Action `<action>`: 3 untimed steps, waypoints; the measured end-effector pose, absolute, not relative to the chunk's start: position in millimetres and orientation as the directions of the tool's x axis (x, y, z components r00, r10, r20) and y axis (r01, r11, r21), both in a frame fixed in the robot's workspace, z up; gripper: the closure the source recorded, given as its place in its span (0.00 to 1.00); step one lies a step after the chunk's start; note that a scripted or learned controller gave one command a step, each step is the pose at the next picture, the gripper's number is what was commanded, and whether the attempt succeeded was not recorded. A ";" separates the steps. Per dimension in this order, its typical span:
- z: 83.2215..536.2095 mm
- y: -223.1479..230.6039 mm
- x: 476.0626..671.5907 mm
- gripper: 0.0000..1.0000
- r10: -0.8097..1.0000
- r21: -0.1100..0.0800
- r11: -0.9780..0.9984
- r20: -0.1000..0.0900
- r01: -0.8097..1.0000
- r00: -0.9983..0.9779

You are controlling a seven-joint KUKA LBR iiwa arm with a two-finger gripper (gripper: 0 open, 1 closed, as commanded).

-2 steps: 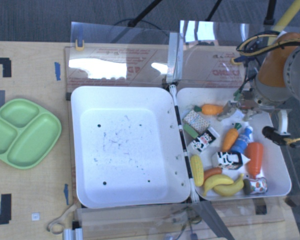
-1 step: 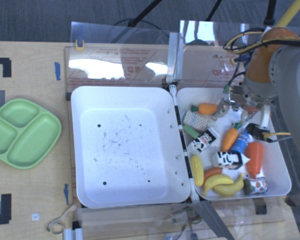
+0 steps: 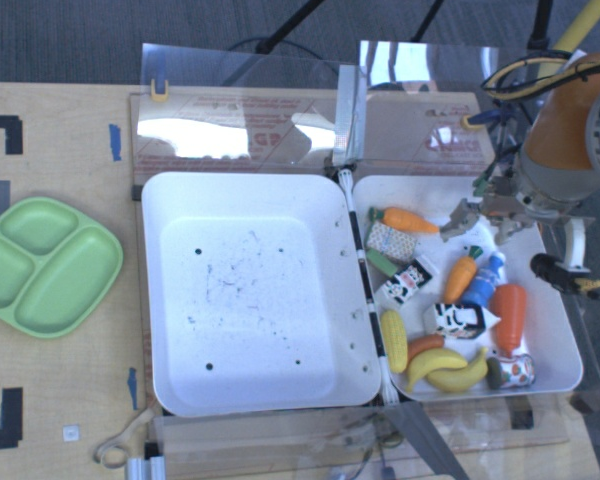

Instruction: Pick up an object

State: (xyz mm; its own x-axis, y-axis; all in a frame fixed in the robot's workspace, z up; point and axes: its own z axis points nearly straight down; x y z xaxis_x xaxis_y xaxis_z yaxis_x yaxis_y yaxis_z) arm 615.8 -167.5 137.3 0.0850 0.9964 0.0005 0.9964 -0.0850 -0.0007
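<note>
Because the toys are crowded in the right bin point(image 3: 565, 363), the gripper point(image 3: 488, 218) hovers at its 1 o'clock corner, fingers spread and empty, above a carrot point(image 3: 461, 274).

Left bin point(image 3: 170, 218) floor open for access; right bin point(image 3: 565, 358) crowded with toys point(image 3: 460, 318); clear panels point(image 3: 240, 128) obstruct rear.

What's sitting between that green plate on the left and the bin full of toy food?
The other white bin, seen from above: it lies between the green plate and the toy-filled bin, with bare wooden bench beside the plate.
</note>
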 end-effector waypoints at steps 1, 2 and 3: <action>85.8 -193.0 626.2 0.00 0.993 0.001 -0.119 0.000 0.993 0.119; 86.6 -136.7 614.0 0.00 0.939 0.002 -0.345 0.002 0.939 0.345; 86.3 -120.6 629.8 0.00 0.971 0.005 -0.238 -0.001 0.971 0.238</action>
State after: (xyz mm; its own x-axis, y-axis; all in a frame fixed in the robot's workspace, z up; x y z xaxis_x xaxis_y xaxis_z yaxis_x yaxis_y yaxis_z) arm 629.8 -120.6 86.3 0.2376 0.9714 -0.0012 0.9713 -0.2376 0.0051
